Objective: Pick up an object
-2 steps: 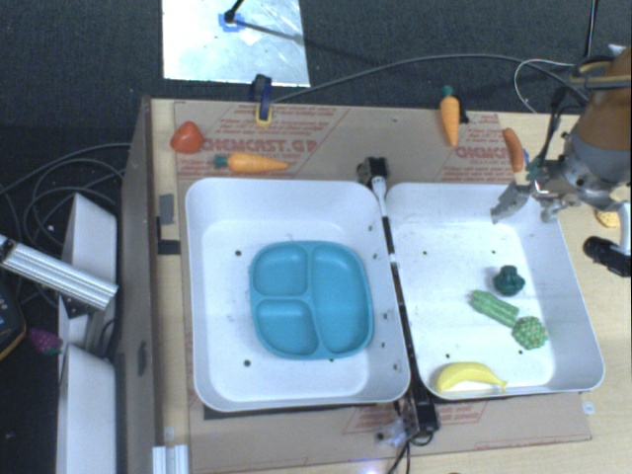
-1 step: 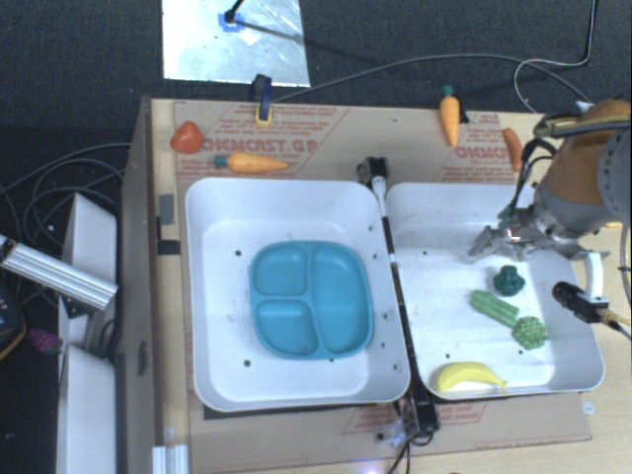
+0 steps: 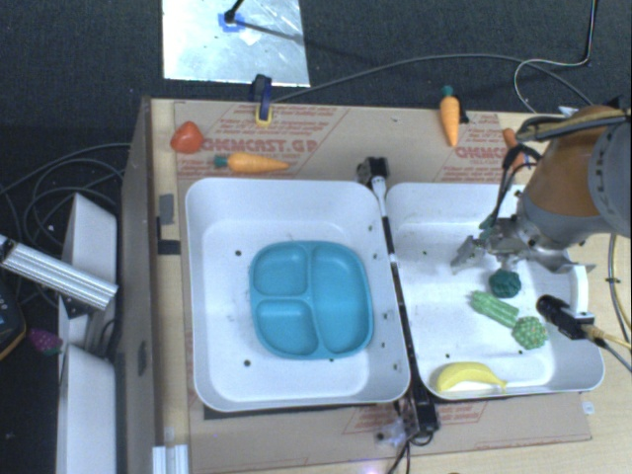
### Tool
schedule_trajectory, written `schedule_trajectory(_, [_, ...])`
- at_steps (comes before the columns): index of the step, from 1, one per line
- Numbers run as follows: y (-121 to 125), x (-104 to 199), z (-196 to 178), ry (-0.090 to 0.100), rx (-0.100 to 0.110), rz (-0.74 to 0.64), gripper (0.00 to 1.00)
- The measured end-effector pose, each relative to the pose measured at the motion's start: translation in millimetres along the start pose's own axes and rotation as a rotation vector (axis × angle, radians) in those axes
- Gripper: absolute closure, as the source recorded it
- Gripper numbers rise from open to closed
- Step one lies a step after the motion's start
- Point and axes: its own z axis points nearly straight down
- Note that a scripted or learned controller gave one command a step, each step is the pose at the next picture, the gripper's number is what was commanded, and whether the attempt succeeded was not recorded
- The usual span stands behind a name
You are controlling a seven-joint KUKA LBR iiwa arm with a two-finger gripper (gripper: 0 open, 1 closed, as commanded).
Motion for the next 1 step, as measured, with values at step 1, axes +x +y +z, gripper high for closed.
schedule_trajectory(1, [-41.3, -30.4, 28.1, -0.001, 0.001, 0.003, 0.00])
